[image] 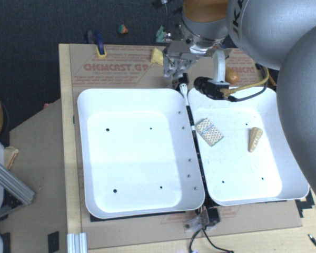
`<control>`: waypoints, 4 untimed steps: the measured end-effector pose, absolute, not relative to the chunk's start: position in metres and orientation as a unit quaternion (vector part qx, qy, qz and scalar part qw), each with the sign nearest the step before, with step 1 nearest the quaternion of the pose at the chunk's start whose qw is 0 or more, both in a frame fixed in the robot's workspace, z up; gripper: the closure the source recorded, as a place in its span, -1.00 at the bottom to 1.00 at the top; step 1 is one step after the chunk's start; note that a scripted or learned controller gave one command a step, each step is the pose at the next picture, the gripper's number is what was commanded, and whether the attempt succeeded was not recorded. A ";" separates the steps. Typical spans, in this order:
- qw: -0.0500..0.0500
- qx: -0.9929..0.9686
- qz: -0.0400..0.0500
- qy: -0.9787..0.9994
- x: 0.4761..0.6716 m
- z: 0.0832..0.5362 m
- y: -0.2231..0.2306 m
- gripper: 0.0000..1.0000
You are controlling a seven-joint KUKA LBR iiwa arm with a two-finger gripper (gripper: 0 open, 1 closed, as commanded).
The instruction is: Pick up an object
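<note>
Gripper [175, 73] above bins' [192, 125] far rim

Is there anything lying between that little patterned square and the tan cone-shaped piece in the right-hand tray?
No. In the camera view, the patterned square and the tan cone are separated by bare white floor of the right bin.

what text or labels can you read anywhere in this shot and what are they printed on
"CHEMCAST G P" in red print, partly readable, on the brown cardboard sheet behind the left shallow white bin.
More red print on that cardboard at the right, cut off by the arm: unreadable.
A dark letter, seemingly "K", on the grey arm; the rest is cut off.
</note>
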State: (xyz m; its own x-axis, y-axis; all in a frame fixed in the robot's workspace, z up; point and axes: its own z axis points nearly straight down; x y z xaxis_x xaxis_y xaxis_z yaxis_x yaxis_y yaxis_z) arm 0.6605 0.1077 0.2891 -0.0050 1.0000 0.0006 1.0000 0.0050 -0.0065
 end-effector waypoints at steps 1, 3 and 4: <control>-0.005 -0.709 -0.004 -0.705 0.667 0.378 0.052 1.00; -0.006 -0.710 -0.003 -0.704 0.667 0.400 0.025 1.00; 0.004 -0.706 0.003 -0.709 0.640 0.318 0.076 1.00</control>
State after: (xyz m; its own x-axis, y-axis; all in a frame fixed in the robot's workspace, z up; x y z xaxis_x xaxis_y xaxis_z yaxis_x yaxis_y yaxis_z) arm 0.6403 0.0759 0.3179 -0.0043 1.0000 0.0010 0.9999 0.0043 -0.0106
